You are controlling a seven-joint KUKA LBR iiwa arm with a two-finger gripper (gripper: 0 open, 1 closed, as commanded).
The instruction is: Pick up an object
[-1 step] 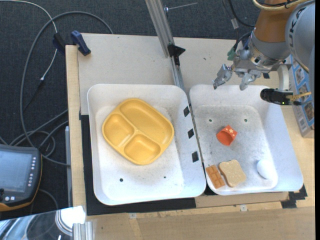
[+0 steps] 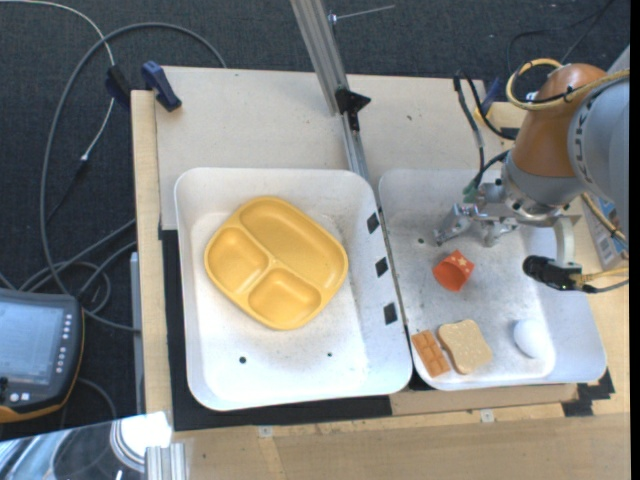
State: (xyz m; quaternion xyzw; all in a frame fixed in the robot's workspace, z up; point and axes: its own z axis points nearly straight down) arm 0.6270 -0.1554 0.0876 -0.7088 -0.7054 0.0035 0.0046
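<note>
In the right bin (image 2: 400, 198), a small orange-red block (image 2: 453, 270) lies near the middle. A slice of toast (image 2: 466, 345) and an orange waffle piece (image 2: 430, 353) rest at the front edge, and a white egg-shaped object (image 2: 530, 338) sits at the front right. My gripper (image 2: 470, 233) hangs over the back half of this bin, just behind the orange-red block and apart from it. Its metal fingers are spread open with nothing between them.
The left bin (image 2: 200, 198) holds a yellow divided plate (image 2: 276, 261). A metal pole (image 2: 325, 48) slants down to the gap between the bins. Cables and a black connector (image 2: 550, 268) hang by the arm on the right. A blue clamp (image 2: 160, 83) sits on the bench's back left corner.
</note>
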